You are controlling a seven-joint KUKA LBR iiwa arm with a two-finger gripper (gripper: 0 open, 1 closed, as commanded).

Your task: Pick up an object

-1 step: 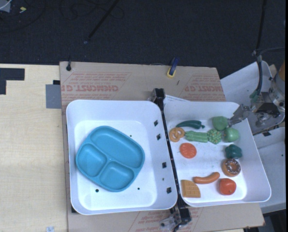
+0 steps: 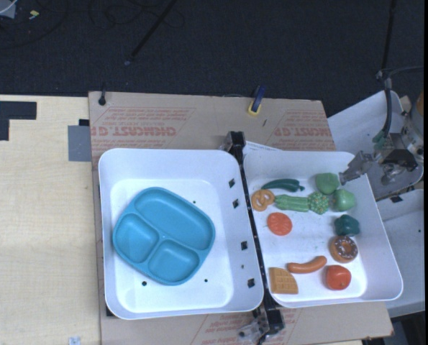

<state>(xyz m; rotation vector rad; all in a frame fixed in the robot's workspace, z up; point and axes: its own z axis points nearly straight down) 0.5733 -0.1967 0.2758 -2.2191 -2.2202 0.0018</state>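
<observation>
Nearest us, a square tan plastic waffle point(image 2: 283, 280) sits in the right white bin point(image 2: 386, 261). Our tool point(image 2: 360, 165) hovers at that bin's far-right rim; the light green round toy point(image 2: 327, 183) lies just left of it. Whether it is open we cannot tell.

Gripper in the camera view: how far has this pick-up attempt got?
Done: nothing lifted yet; the toy foods, such as the broccoli, tomato and sausage, all lie in the right bin. In hand: the gripper sits at that bin's upper right rim, near the green pieces. Left: descend, close on one item and raise it.
</observation>
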